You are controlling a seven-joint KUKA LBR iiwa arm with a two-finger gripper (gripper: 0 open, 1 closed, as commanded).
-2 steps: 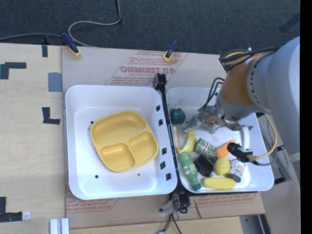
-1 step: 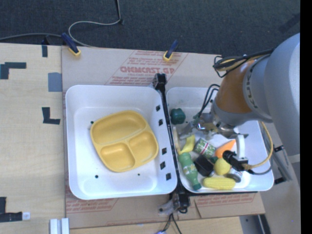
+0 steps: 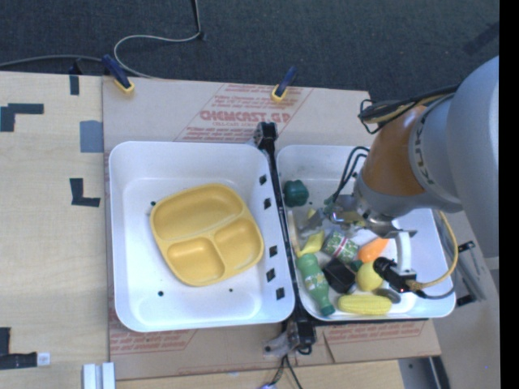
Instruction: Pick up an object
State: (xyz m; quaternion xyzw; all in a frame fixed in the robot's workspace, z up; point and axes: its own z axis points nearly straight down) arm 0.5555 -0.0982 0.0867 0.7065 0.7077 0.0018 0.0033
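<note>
Where toys crowd, jaws [image 3: 350,224] amid clutter.

White bins [image 3: 130,217]; a yellow divided tray [image 3: 207,233]; at three o'clock, yellow corn [image 3: 365,303], a green bottle [image 3: 315,282], an orange piece [image 3: 371,250].

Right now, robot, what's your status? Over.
Gripper low over cluttered right white bin, nothing seen held. Yellow corn cob, green bottle crowded close. Yellow divided plate apart, left bin.

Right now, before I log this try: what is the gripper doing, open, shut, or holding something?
Gripper: cannot be told; it sits low over the clutter in the right bin.
</note>
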